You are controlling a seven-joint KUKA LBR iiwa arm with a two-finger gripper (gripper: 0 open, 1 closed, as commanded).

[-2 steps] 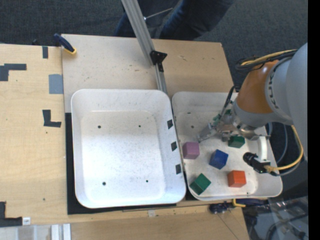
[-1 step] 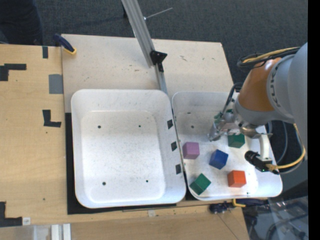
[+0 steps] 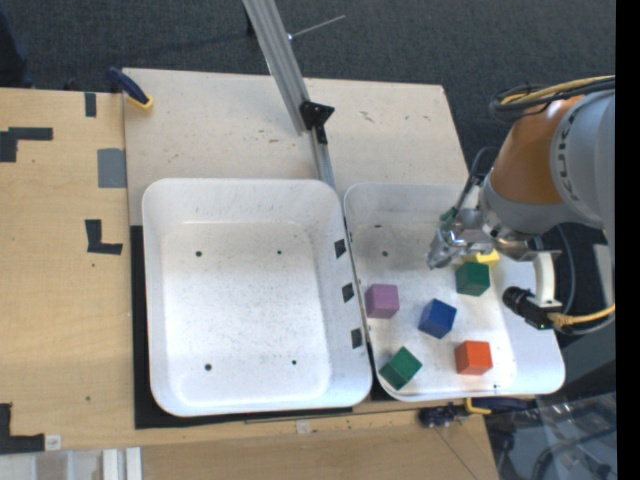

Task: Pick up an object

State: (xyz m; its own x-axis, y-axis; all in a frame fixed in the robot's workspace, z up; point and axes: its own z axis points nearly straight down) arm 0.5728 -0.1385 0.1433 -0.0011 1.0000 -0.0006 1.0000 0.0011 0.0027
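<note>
The right bin holds a purple cube, a blue cube, an orange-red cube, a green cube near the front and another green cube at the right side, with a bit of yellow block just behind it. My gripper hangs low over the right bin, just left of and behind that right-hand green cube. The arm's wrist covers the area above it.
The left bin lies beside the right one. A slanted metal rail runs from the top down to the gap between the bins. A blue and yellow clamp sits at the bench's far left corner.
</note>
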